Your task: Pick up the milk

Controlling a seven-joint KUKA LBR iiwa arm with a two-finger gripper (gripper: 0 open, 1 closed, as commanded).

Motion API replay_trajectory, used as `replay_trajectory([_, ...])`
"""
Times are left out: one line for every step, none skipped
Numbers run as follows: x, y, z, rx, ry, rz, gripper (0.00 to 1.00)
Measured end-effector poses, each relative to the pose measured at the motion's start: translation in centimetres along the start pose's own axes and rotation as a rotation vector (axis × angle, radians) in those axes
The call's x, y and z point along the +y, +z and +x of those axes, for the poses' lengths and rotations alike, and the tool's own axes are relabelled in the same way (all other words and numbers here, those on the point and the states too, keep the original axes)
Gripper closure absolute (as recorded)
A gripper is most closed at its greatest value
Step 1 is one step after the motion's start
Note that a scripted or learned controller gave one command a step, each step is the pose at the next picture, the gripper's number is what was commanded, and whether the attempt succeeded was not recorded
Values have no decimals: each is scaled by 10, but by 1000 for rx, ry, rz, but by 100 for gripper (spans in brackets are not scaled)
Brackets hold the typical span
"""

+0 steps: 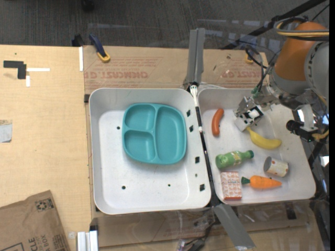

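Gripper (248, 110) hangs over the right bin (306, 163) – grip unreadable – beside a curved banana (264, 140), boxy milk carton (231, 186) apart.

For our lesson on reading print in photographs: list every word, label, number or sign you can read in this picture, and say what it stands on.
"BOX", with a recycling sign above it: on the brown cardboard box at the lower left; letters beside it are cut off.
Red print on the cardboard sheet behind the bins: upside down, too blurred to read.
Label on the green bottle: too small to read.
Print on the pink carton: too small to read.
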State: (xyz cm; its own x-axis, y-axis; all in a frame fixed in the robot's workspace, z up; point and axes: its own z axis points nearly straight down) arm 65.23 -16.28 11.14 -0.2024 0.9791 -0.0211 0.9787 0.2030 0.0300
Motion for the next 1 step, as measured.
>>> replay_trajectory([1, 0, -7, 1, -23, -2, 0])
